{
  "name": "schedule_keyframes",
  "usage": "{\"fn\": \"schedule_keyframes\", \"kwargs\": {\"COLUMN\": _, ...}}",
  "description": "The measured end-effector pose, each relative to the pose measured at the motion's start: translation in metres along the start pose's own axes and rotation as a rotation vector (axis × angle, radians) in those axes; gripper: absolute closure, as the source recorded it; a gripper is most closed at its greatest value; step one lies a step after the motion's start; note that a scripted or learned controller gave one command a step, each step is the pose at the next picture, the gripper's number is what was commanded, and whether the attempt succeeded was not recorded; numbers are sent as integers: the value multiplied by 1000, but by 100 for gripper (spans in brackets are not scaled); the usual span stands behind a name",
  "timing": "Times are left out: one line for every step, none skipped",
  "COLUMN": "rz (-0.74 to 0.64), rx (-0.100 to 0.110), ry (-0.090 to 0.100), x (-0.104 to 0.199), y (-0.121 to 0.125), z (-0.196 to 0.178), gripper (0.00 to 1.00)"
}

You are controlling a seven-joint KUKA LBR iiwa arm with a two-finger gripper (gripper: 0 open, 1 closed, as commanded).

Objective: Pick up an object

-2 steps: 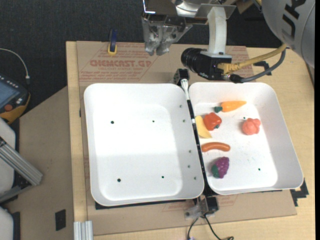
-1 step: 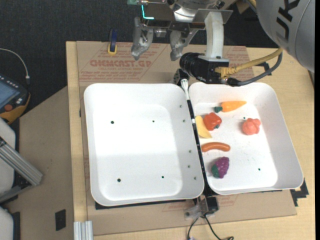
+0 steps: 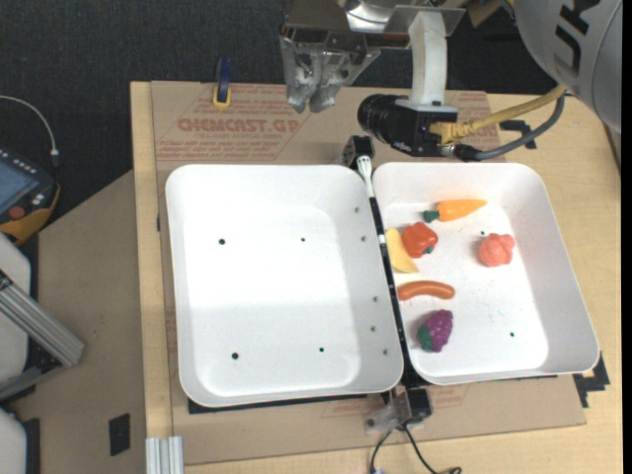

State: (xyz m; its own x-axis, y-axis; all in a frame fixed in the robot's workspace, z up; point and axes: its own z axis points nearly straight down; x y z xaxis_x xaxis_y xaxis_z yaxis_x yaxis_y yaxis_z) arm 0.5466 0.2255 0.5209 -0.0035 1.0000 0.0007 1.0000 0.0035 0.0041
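Carrot (image 3: 460, 208), red pepper (image 3: 420, 238), strawberry (image 3: 496, 250), sausage (image 3: 426, 290), grapes (image 3: 435, 330), right bin (image 3: 553, 265)

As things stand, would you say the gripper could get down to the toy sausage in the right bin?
Probably yes. The sausage lies flat with bare bin floor around it, apart from the grapes and the red pepper. The gripper hangs above the bench behind the bins, with nothing between.

Red printed lettering runs across the far strip of the flat brown cardboard sheet (image 3: 247, 124) that lies under the two bins; it reads roughly "CHEMCAST GP", the last letters uncertain, with a line of smaller red print beneath it too small to read; large dark letters "UK", cut off by the frame edge, stand on the grey arm casing (image 3: 578, 28) at upper right.
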Motion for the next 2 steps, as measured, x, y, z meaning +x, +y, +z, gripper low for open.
{"fn": "schedule_keyframes", "kwargs": {"rz": 6, "rx": 24, "ry": -8, "x": -31, "y": -73, "z": 152, "gripper": 100}}
{"fn": "schedule_keyframes", "kwargs": {"rz": 4, "rx": 4, "ry": 0, "x": -29, "y": -68, "z": 133, "gripper": 100}}
